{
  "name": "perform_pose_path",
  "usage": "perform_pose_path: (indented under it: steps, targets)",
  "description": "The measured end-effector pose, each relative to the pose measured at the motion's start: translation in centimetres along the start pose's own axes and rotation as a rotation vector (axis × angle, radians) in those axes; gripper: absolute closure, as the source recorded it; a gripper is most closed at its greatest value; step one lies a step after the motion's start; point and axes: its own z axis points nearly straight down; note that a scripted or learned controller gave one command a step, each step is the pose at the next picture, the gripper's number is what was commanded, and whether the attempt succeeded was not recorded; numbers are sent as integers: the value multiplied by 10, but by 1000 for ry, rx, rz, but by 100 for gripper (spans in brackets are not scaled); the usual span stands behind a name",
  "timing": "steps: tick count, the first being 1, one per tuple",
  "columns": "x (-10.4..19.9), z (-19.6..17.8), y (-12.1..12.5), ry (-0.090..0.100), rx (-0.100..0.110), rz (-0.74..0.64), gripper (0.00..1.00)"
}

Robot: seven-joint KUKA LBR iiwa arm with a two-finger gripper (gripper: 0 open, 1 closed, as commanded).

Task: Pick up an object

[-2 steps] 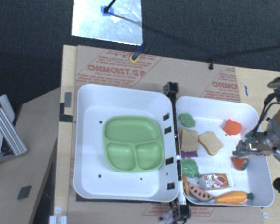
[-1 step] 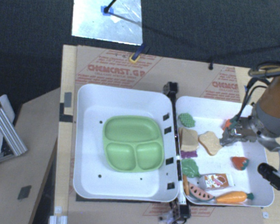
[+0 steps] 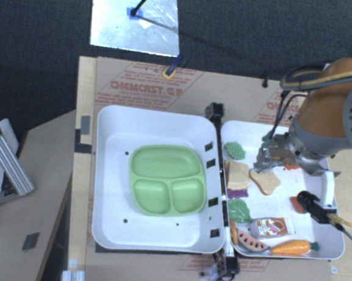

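My gripper (image 3: 264, 165) hangs over the upper middle of the right bin (image 3: 332, 242), reaching in from the right. Its tip is just above the upper edge of a tan toast-shaped piece (image 3: 266, 182). To the left of the gripper are a green round toy (image 3: 234, 150) and a pale bread slice (image 3: 237, 172). Nothing is visibly held.
The right bin also holds a purple piece (image 3: 238, 192), a green leaf (image 3: 240, 208), a small carton (image 3: 272, 226), a watermelon slice (image 3: 253, 243), a carrot (image 3: 291, 247) and a red piece (image 3: 296, 204). A green divided plate (image 3: 167, 179) lies in the left bin (image 3: 110, 161).
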Motion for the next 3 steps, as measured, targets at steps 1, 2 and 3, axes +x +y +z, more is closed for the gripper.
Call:
perform_pose_path:
  steps: [1,2,3]
  targets:
    - [33,-2,28,0,0,1,100]
    - [68,-3,64,1,-1,0,100]
    - [113,5,74,1,1,1,100]
